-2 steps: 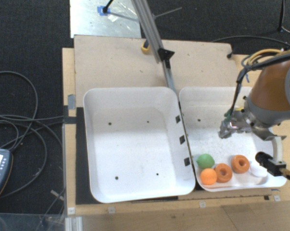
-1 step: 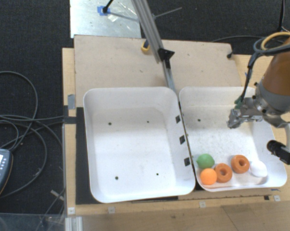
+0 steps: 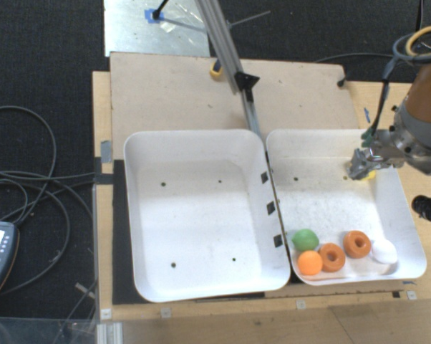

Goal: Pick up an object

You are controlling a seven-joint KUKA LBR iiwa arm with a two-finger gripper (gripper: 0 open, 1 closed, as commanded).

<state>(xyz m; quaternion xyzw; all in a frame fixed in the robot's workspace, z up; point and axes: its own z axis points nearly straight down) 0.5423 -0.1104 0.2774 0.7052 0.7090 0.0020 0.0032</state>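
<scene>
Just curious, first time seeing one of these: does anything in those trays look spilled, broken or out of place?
Nothing stands out. The green ball, orange ball, two orange rings and white object sit huddled along the right bin's near edge, unspilled.

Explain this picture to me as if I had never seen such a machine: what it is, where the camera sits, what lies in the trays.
The camera is fixed above a bench and looks down at a slant. The grey shape with an orange band at the right edge is a robot arm; at its tip is a pincer, the part meant to grasp things. It hangs over the far part of the right bin, and I see nothing held in it. Beside it lies the left bin, also shallow and white. Along the near edge of the right bin sit five small things: a green ball, an orange ball, two orange rings and a white object. Cables lie on the floor at left.
</scene>
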